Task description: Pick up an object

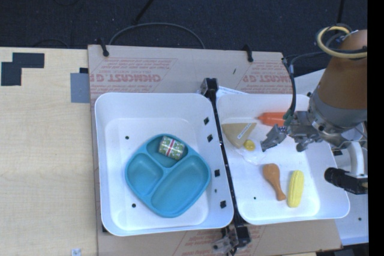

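In the right bin (327, 204) lie an orange carrot (270, 119), a tan drumstick (274, 180), a yellow corn cob (294, 188), a pale yellow wedge (237, 129) and a small yellow piece (249, 145). My gripper (271, 139) hangs low over the middle of this bin. It is just below the carrot, right of the small yellow piece and above the drumstick. Nothing can be seen held in it. The grey arm with its orange band (345, 78) comes in from the right.
The left bin (114, 106) holds a blue divided plate (174, 189) with a small green can (171, 147) in its top compartment. A black divider (217, 153) runs between the bins. Cardboard lies under both, and a wooden bench top (42, 159) is at the left.
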### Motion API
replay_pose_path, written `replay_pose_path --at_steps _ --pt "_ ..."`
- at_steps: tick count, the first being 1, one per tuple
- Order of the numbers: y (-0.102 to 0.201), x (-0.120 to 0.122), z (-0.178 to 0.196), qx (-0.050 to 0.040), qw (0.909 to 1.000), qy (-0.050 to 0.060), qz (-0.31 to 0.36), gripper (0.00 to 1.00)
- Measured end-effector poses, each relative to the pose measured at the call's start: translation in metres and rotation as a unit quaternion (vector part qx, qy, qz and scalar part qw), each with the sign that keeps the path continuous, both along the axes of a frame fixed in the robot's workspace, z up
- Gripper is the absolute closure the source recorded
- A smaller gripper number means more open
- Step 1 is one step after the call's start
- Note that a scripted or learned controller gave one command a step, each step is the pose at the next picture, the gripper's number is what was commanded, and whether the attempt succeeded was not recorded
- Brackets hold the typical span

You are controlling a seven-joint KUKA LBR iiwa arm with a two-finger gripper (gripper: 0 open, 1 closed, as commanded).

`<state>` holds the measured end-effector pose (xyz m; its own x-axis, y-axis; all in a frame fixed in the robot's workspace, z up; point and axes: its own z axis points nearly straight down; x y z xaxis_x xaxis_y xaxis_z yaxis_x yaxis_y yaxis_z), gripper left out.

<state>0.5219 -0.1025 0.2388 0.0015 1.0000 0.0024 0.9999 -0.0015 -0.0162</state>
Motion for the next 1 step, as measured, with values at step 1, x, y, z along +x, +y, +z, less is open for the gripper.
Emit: replay_pose_path --at_steps 1 --pt "-0.0002 0.0022 0.0060 -0.0007 1.0000 -0.006 0.001 0.00"
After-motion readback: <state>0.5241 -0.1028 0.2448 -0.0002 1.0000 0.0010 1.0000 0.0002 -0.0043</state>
